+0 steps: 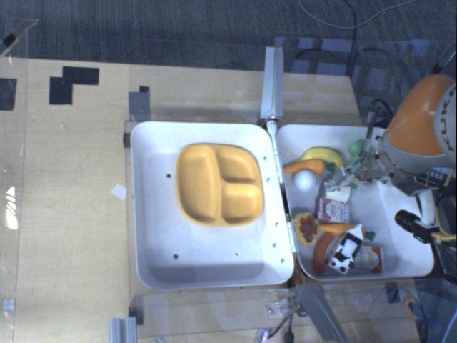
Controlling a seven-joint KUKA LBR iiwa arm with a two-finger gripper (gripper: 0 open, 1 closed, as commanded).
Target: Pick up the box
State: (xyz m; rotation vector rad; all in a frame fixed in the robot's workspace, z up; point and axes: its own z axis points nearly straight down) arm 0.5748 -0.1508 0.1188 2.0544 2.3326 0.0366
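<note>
We see the gripper (355, 168) lowered into the right bin (407, 224), near its far wall; whether its fingers are apart or together we cannot tell. The box (334, 209), a small red-and-white carton, lies just in front of the fingers, toward the near side. A banana (323, 154) and a white ball (305, 180) sit to their left. The left bin (153, 213) holds a yellow divided tray (218, 184), well apart from the fingers.
</note>
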